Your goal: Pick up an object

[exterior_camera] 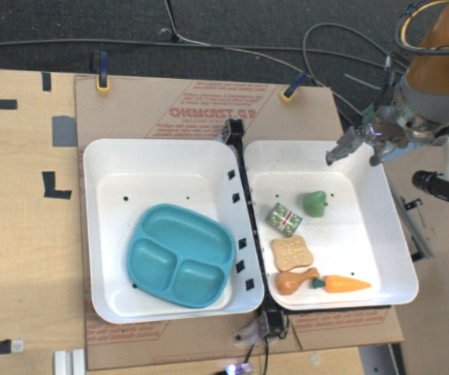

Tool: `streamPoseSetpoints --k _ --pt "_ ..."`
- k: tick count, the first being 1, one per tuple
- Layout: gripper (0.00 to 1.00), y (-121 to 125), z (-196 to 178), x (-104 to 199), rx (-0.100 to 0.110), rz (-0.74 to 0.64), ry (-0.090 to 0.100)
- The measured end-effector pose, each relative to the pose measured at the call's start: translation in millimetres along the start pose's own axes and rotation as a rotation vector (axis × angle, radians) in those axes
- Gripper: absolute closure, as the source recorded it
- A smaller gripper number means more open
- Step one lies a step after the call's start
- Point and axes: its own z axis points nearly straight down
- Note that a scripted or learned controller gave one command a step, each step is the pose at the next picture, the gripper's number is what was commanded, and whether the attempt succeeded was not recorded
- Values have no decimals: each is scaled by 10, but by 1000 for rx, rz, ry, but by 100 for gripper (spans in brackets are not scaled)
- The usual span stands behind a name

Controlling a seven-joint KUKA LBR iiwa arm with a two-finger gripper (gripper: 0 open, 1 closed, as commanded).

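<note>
Hovering over the right bin's (pixel 380 201) far corner, the claw (pixel 358 148) has its fingers spread apart, gripping nothing; the green pepper (pixel 315 202) lies below it, nearer me

1. The arm (pixel 431 49) is cut off by the picture's top and right edges, just beyond the right bin (pixel 388 209)'s far right corner.
2. The printing on the small green packet (pixel 284 219) inside the right bin is too small to read.
3. The black cable (pixel 169 22) beyond the bins leaves the top edge.
</note>
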Motion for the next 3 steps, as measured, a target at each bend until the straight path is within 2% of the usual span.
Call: streamPoseSetpoints --k 2,3 --pt "0 -145 1234 -24 6 0 0" --pt "0 -144 1759 -19 -1 -1 -2"
